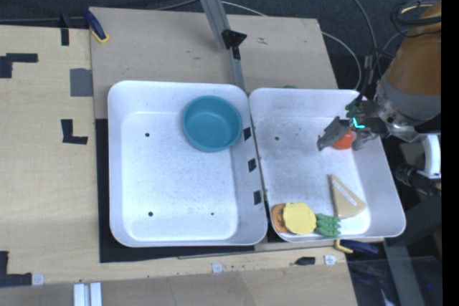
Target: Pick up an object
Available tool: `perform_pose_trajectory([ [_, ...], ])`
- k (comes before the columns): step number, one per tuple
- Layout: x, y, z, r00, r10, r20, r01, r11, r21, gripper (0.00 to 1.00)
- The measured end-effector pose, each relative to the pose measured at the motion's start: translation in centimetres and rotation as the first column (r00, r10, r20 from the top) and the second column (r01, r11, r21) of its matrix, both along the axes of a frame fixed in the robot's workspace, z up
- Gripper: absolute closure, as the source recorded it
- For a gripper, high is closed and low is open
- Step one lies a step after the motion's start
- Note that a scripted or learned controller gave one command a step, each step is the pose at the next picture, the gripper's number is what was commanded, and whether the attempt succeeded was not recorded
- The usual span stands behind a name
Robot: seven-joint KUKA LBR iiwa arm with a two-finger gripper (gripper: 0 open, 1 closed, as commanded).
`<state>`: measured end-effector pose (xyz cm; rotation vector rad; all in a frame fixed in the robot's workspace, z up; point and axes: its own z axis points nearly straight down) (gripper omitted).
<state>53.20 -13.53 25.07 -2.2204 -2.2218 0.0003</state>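
Two shallow white bins sit side by side on the tabletop. Along the near edge of the right bin (376, 175) lie a round yellow toy (299, 218) over an orange piece, a green leafy toy (329, 225) and a tan wedge-shaped block (348, 201). Farther back, by that bin's right wall, the dark gripper (336, 137) hangs low, touching a small red-orange object (344, 141); whether its fingers are spread or closed cannot be told. In the left bin (158, 190), a round blue bowl (211, 122) rests by the far right corner.
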Motion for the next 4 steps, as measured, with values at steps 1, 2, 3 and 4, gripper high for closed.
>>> perform_pose_trajectory([
  [1,0.0,0.0,0.0,1.000,0.000,0.000,0.000,1.000,0.000,0.00],
  [2,0.6,-0.7,-5.0,1.000,0.000,-0.004,0.000,1.000,0.000,0.00],
  [3,0.9,-0.9,-11.1,1.000,0.000,-0.005,0.000,1.000,0.001,0.00],
  [4,1.0,-0.9,-16.2,1.000,0.000,0.000,0.000,1.000,0.000,0.00],
])
